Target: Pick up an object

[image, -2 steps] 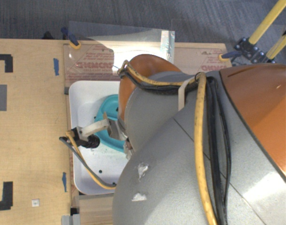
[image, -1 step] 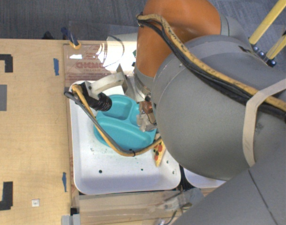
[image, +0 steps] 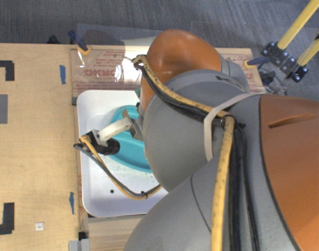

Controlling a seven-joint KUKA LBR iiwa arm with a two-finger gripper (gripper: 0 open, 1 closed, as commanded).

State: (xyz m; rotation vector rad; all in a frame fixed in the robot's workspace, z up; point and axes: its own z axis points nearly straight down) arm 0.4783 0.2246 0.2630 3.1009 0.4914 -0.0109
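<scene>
A teal, rounded object (image: 129, 149) lies in the white bin (image: 97, 192), partly covered by the arm. The grey arm with its orange band reaches over the bin from the right and hides most of it. The gripper itself is under the wrist, above the teal object, so its state is not visible. Whether anything is held cannot be told.
The wooden bench top (image: 31, 140) stretches to the left with black corner marks and blue tape pieces. A clear plastic sheet (image: 104, 67) lies behind the bin. Yellow tripod legs (image: 298, 25) stand at the top right on the grey carpet.
</scene>
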